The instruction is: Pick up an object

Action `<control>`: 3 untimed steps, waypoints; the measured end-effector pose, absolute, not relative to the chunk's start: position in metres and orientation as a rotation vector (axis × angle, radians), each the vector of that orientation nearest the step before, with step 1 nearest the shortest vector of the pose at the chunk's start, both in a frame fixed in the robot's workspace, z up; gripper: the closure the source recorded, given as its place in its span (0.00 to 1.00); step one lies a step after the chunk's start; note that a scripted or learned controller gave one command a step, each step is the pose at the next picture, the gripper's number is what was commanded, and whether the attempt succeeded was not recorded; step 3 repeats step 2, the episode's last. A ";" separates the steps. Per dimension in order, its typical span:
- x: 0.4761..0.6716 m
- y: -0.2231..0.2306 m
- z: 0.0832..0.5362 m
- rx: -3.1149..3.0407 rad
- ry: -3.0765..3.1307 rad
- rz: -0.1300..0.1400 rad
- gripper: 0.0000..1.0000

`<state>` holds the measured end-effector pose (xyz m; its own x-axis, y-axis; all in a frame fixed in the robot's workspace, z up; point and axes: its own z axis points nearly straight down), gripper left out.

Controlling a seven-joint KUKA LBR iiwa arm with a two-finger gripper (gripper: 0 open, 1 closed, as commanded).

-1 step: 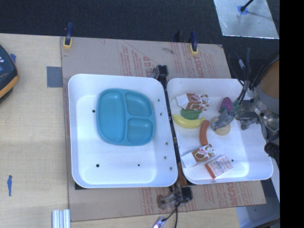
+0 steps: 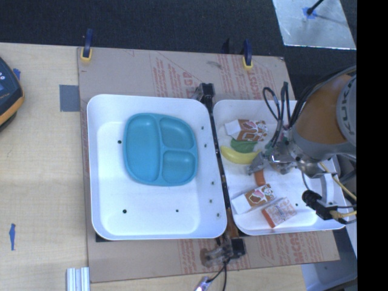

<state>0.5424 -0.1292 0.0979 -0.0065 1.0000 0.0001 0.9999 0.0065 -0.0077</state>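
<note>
Fingers point(image 2: 259, 165) low in right bin point(image 2: 242, 226), beside banana point(image 2: 237, 155); grip state unclear. Left bin point(image 2: 151, 226): blue plate point(image 2: 160, 149).

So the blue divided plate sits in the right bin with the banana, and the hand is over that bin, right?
Not quite. The camera view shows the blue divided plate alone in the left bin. The banana lies in the right bin, with the hand over it.
</note>
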 end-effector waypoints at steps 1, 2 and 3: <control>0.544 -0.131 0.109 -2.209 -2.230 0.009 1.00; 0.583 -0.058 0.193 -2.215 -2.226 -0.001 1.00; 0.583 -0.058 0.193 -2.215 -2.226 -0.001 1.00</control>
